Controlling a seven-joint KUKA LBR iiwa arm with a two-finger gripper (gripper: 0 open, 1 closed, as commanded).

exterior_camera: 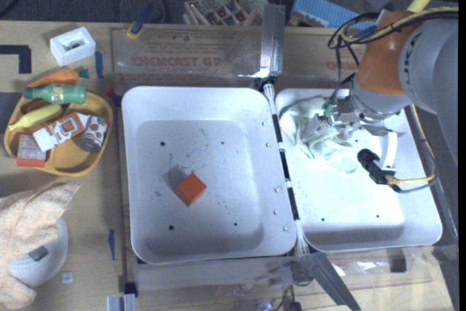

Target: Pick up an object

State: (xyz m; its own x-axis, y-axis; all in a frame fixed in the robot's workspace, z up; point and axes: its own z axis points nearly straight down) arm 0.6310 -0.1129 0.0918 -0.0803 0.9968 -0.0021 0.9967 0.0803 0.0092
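An orange cube (191,189) lies in the left bin (145,120), a little left of its middle. A crumpled white, cloth-like thing (302,129) sits in the upper left part of the right bin (378,218). My gripper (329,120) hangs low over that white thing, at its right side, and looks to be touching it. The grey arm with its orange band (382,65) reaches in from the upper right. The gripper's tip blends into the white material.
A black connector on a yellow cable (373,164) hangs off the wrist over the right bin. Left of the bins stand a wooden bowl of toy food (54,131), a small white box (73,46) and a beige cloth (33,229).
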